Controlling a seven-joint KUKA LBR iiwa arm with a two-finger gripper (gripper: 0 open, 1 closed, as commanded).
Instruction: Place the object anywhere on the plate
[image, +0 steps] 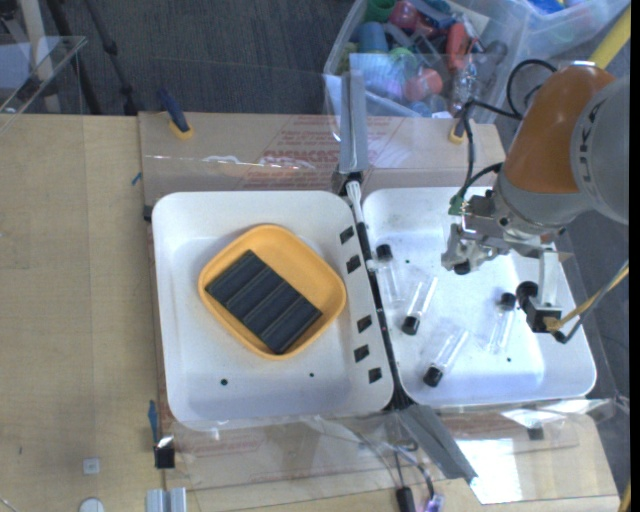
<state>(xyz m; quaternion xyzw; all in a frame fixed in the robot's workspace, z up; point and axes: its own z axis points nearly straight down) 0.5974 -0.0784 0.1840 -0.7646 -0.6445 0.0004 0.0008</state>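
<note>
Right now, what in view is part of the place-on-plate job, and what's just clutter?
Job:
- yellow plate, left bin, with a dark ridged block on it
- clear vials with black caps, right bin
- gripper, over the right bin

Lying about:
- tub of colourful items, behind the bins
- blue clamp, on the cardboard

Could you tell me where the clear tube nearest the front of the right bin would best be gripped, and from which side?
Probably mid-body, from straight above. The clear tube lies flat and slanted, its black cap toward the front, so the gripper fingers should close across its narrow width, clear of its neighbours.
</note>
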